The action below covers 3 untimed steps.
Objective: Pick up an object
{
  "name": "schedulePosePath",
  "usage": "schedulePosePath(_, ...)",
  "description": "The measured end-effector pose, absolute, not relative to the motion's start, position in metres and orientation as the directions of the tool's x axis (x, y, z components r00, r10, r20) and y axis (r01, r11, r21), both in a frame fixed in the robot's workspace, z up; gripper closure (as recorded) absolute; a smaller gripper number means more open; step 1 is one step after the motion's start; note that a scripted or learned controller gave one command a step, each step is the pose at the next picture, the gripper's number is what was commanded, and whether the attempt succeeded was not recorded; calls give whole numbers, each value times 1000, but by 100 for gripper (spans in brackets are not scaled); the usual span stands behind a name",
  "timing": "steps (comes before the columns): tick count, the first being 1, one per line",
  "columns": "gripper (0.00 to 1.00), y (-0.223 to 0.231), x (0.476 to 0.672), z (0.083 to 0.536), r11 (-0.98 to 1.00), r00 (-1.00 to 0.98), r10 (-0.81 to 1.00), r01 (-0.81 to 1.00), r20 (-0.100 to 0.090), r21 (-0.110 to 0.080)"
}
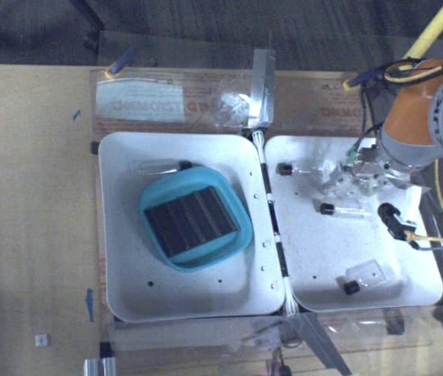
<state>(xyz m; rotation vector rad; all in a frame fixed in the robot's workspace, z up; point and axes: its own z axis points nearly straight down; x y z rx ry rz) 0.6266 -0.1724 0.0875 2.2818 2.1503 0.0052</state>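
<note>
Clearly the teal container (pixel 196 219) fills the left bin (pixel 119 288); fingers (pixel 356 175) state unclear.

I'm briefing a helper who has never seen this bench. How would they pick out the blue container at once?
Start at the left white bin of the two. The blue container sits near its middle, a rounded teal tub with a dark ribbed insert. Unlike the small clear vials with black caps in the right bin, it is large and coloured.
</note>
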Motion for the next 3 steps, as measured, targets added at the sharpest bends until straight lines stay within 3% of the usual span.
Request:
schedulePosePath(1,0,-132,630,88,-82,82,997,997,1,5)
schedulePosePath(2,0,-161,599,88,-82,82,997,997,0,4)
schedulePosePath(3,100,-162,601,100,-84,84,996,996,0,10)
